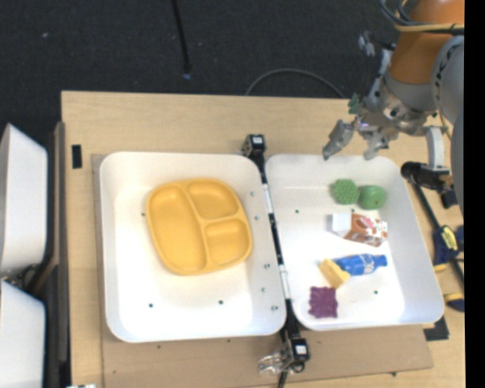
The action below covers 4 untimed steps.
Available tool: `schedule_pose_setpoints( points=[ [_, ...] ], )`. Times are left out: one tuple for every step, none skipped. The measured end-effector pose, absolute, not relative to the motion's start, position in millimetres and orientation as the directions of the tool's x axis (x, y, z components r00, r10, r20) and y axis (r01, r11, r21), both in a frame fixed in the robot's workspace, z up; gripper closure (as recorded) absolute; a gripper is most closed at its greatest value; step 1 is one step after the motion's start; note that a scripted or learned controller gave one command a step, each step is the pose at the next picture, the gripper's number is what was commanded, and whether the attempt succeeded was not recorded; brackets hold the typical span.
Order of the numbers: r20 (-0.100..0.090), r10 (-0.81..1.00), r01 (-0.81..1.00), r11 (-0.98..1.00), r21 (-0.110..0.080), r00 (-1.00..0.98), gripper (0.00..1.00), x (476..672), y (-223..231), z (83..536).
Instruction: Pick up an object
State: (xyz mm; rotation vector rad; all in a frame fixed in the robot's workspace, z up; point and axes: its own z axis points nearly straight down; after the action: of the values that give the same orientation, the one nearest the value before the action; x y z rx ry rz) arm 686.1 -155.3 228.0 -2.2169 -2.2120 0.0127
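Even overhead light, slightly soft focus

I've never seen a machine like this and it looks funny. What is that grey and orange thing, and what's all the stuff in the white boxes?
That grey and orange thing is a robot arm. At its end is a gripper, two metal fingers for grabbing. They stand apart, open, with nothing between them, above the far edge of the right bin. The picture comes from one camera above the bench, looking down at a slant.

The left bin holds a yellow plate with three compartments. The right bin holds small things to pick up: a bumpy green ball, a smooth green thing beside it, a red and white packet, a blue tube with a yellow end, and a purple toy.
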Motion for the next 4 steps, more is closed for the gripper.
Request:
schedule_pose_setpoints(
  points=[
    [-0.002, 1.0, 1.0, 0.001, 0.002, -0.001, 0.0, 688.7, -155.0, 238.0],
    [-0.002, 1.0, 1.0, 0.002, -0.001, -0.002, 0.0, 684.7, -149.4, 192.7],
    [-0.002, 1.0, 1.0, 0.004, -0.001, -0.004, 0.0, 684.0, -141.2, 139.2],
    [-0.002, 1.0, 1.0, 0.005, -0.002, -0.005, 0.0, 683.6, -142.5, 99.2]
  ],
)
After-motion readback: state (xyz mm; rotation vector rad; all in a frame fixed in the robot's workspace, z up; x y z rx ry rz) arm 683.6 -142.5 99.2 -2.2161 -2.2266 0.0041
